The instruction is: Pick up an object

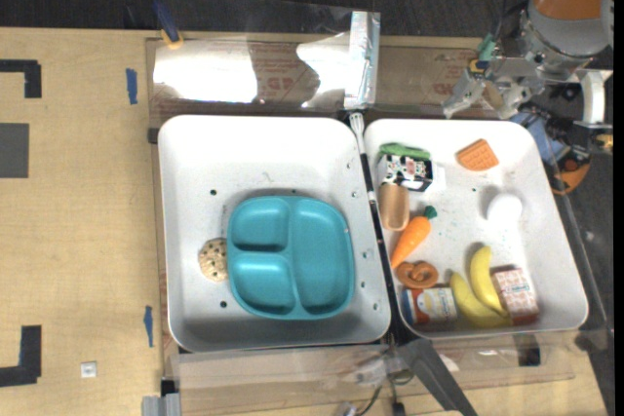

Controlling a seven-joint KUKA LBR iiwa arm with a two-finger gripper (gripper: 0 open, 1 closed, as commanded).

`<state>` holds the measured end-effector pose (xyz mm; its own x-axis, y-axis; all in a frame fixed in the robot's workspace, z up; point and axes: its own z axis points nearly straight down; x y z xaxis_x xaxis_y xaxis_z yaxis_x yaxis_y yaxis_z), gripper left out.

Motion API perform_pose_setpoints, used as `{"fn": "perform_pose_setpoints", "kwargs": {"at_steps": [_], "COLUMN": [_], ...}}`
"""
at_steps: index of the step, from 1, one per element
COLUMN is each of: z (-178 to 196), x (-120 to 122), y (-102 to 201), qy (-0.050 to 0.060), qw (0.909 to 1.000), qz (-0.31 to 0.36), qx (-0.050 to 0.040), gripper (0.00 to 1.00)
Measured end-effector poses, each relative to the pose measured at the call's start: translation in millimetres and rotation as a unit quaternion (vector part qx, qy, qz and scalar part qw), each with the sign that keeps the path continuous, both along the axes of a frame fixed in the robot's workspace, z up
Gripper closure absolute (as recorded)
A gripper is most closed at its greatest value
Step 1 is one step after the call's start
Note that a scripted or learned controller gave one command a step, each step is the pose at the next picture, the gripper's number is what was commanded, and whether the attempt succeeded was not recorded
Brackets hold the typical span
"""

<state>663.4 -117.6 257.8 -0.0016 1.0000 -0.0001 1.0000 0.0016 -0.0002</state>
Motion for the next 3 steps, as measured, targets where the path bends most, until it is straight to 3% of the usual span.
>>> {"fn": "perform_pose_setpoints", "kwargs": {"at_steps": [1, 2, 3], "z": [5, -90, -80], "x": [-28, -21, -21], "y": [4, -27, -87], "qy": [0.0, 0.006, -0.001], "qw": [0.9993, 1.0, 0.9922], "qz": [-0.038, 0.002, -0.125], "qx": [0.0006, 0.0004, -0.0009], "gripper": [0.0, 0.0, 0.0]}}
